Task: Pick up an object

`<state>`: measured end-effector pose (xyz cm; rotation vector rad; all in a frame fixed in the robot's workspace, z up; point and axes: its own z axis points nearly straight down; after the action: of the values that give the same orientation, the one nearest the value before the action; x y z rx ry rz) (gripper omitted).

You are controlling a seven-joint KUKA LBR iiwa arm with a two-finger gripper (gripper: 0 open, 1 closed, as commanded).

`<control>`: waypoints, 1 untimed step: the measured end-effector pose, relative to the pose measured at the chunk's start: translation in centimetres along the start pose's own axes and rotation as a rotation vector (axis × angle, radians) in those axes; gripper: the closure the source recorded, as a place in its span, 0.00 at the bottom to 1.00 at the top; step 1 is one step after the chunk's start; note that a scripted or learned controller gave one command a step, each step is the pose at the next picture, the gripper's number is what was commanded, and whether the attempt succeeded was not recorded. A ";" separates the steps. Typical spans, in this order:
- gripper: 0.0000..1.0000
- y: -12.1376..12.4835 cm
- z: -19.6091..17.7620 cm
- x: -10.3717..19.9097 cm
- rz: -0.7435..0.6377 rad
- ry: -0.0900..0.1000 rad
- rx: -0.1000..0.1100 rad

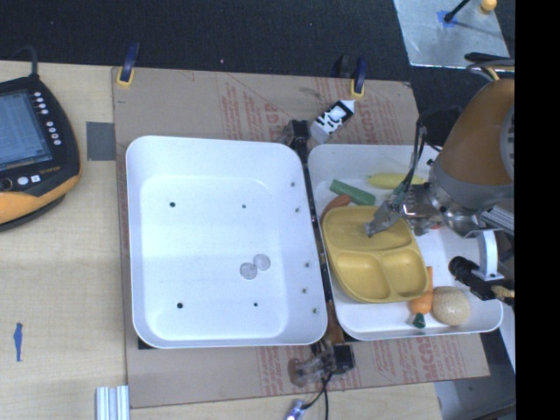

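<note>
where jaws (382,226) hover: yellow divided dish (372,256).

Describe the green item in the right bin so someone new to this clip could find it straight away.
Start at the right bin, the one the arm reaches into. A large yellow divided tray fills its middle; look just past the tray's far edge. There lies the green stick, a short flat bar, the only green piece there, between an orange piece and a pale yellow one.
</note>
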<state>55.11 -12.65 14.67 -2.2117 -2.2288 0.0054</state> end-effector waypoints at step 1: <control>0.00 0.9 5.3 -4.6 0.002 -0.001 -0.002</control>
<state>56.04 -17.20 9.36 -2.2157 -2.2275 0.0037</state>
